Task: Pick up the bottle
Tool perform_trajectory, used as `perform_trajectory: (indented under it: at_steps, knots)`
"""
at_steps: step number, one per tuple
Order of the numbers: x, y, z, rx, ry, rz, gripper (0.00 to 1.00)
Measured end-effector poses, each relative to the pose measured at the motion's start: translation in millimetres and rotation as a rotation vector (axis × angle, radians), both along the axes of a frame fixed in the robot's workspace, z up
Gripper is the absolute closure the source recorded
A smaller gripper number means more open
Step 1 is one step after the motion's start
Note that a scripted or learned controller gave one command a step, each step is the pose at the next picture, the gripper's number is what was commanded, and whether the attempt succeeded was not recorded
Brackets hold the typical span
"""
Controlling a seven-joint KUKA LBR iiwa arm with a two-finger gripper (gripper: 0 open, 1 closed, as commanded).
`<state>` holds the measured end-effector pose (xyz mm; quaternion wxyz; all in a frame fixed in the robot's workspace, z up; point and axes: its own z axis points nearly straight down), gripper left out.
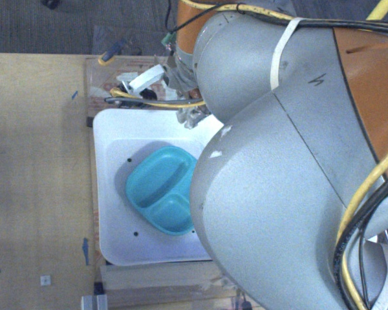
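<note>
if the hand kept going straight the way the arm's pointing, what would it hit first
Hard to say: the grey arm covers its own tip. It reaches toward the far edge of the white bin, so probably the bin's far rim or the clutter beyond, not the blue divided dish.

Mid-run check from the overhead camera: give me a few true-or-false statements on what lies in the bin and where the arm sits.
1. A turquoise two-compartment dish lies in the white bin. True.
2. The dish is red. False: it is turquoise.
3. The grey arm covers the bin's right part. True.
4. The dish lies on the wooden bench outside the bin. False: it is inside the bin.
5. A yellow cable runs past the bin's upper edge. True.
</note>
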<state>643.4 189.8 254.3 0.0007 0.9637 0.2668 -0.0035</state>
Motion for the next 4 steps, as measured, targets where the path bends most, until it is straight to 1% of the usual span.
perform_trajectory:
  at_steps: [1,2,3,4]
  knots:
    - [-39.0,-48.6,51.9,-0.002,-0.006,-0.340,1.00]
    - [-18.5,-83.9,15.9,0.001,0.003,0.073,1.00]
    - [-11.5,-117.1,37.8,-0.001,-0.001,-0.199,1.00]
    - [-28.7,-84.8,-124.8,0.000,0.001,-0.156,1.00]
